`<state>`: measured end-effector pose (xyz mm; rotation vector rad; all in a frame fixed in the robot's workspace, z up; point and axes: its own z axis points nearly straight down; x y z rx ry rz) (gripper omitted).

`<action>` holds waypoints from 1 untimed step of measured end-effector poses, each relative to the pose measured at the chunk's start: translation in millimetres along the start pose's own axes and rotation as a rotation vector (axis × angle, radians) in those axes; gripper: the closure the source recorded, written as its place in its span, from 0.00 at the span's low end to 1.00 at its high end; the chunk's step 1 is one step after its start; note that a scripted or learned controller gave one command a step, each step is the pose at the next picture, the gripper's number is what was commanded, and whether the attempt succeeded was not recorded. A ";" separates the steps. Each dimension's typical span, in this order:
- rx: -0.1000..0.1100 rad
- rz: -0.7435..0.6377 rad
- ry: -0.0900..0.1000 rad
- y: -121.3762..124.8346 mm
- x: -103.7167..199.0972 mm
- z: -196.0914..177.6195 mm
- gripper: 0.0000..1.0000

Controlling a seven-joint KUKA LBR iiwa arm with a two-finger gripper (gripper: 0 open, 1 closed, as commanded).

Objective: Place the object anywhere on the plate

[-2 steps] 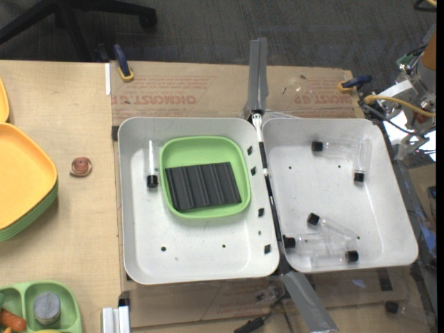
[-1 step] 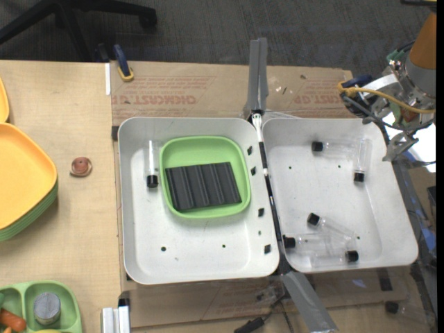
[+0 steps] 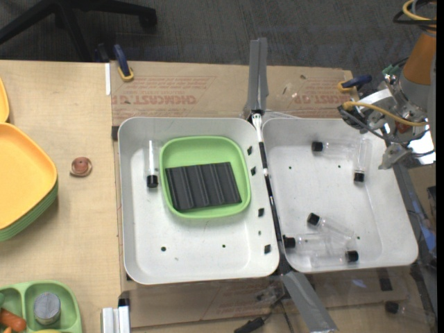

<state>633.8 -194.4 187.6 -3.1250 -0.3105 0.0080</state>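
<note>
From here I can't tell my gripper's (image 3: 399, 151) state beside the right bin (image 3: 388, 252), where clear vials (image 3: 331, 229) lie far from the green plate (image 3: 202, 151), and they could slip or roll away.

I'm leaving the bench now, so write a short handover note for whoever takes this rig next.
End effector: at the right bin's far right edge; its grip state can't be read from this view.
Things: clear vials with black caps lie scattered in the right bin, e.g. and. One vial lies in the left bin beside the green plate, which carries a dark ridged insert.
Done: no vial is on the plate.
Left: pick one and set it on the plate.
</note>
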 end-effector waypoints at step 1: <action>-0.001 -0.008 0.002 30.8 12.6 -62.3 0.00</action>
